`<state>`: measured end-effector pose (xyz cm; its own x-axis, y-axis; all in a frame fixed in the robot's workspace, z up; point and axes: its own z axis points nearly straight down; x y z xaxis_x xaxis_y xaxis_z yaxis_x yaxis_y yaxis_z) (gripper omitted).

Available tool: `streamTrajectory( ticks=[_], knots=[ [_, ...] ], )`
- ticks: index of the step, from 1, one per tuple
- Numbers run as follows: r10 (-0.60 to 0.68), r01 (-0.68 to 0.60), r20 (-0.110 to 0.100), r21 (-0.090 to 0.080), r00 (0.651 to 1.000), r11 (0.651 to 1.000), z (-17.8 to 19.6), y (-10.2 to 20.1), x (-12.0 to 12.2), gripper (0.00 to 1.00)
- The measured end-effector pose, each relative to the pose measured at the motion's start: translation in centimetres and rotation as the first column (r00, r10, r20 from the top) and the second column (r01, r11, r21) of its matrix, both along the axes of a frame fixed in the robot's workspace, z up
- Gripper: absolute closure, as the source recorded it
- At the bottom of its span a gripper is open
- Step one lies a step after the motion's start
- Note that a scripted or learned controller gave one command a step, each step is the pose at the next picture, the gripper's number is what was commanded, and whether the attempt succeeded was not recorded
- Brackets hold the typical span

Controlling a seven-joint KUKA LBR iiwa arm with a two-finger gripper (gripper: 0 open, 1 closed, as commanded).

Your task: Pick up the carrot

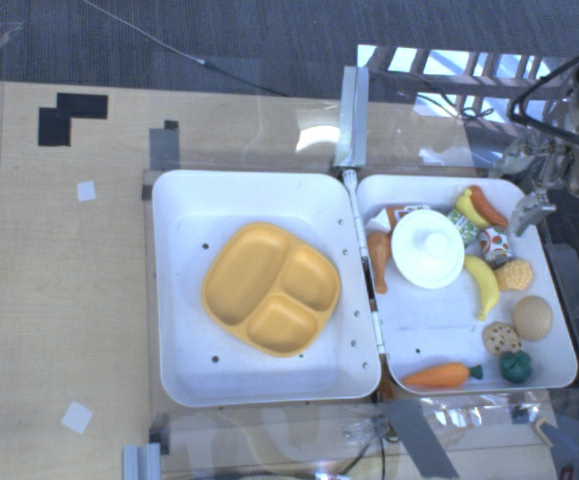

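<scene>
Fingers (529, 211), open or closed impossible to tell, hang well apart from the carrot (437, 375), probably not yet approaching.

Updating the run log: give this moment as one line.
orange carrot: front of right white bin, ungrasped | gripper: over bin's far right rim | yellow divided plate: left bin

The carrot (437, 375) lies against the right bin's front wall (469, 388), broccoli (515, 366) just beside it. Bare floor (429, 323) lies open behind it.
</scene>
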<state>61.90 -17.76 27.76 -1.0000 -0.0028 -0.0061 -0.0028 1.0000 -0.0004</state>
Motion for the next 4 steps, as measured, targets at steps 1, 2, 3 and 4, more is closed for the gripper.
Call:
streamTrajectory(
  ticks=[1, 2, 3, 4],
  knots=[
    [0.005, -0.005, 0.009, -0.002, 1.000, 1.000, 1.2, 0.1, 0.3, 1.00],
    [0.273, -0.273, 0.005, -0.007, 0.962, 0.962, 8.3, -1.8, -7.1, 1.00],
    [0.426, -0.426, 0.000, -0.002, 0.905, 0.905, 6.9, 4.6, -10.7, 1.00],
    [0.678, -0.678, 0.000, -0.002, 0.735, 0.735, 5.7, 12.7, -11.8, 1.00]
  ],
)
